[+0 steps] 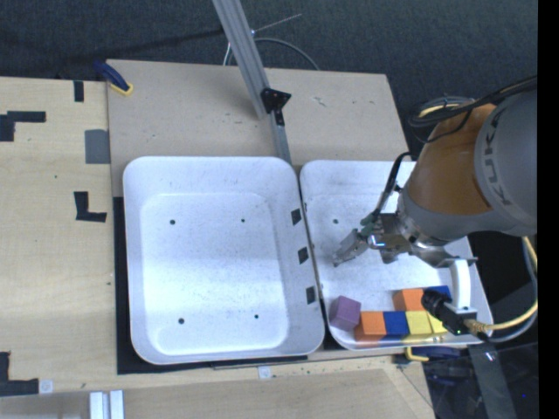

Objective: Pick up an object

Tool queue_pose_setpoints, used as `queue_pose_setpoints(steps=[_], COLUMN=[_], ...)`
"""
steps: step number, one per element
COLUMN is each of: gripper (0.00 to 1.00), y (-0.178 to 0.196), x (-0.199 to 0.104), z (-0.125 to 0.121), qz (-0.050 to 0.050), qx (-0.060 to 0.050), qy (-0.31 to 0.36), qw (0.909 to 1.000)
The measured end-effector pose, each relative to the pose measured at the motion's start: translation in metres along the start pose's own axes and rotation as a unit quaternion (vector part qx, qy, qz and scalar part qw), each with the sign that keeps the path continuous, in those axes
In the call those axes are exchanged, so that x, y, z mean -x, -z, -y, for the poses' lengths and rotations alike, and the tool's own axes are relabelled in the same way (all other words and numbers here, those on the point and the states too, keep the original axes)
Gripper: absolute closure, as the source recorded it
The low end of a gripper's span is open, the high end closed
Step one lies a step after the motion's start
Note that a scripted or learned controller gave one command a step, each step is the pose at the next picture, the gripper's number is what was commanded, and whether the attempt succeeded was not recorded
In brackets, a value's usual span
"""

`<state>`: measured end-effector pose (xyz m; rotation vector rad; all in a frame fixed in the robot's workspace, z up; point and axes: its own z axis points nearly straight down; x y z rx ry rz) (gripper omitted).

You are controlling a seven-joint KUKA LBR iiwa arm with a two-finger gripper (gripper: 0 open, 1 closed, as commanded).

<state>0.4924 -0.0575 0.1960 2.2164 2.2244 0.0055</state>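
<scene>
— Blocks, where are they?

— Purple block [346, 311], orange block [373, 323], blue block [396, 322] and yellow block [420, 323] lie in a row along the 6 o'clock wall of the right bin [349, 178]; a second orange one [406, 299] sits just behind.

— And your gripper [348, 250]?

— I hang above the bin floor, at 12 o'clock from the purple block, apart from it. My fingers [353, 243] seem nearly closed, with nothing between them.

— The left bin [140, 177]?

— At my 9 o'clock.
</scene>
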Motion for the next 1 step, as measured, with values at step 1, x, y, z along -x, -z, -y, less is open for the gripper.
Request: queue_pose_setpoints(steps=[1], gripper=[0.0], y=[-0.0547], x=[0.0489], z=[-0.0258], qz=[0.002], qx=[-0.004], qy=[-0.004], qw=[1.0])
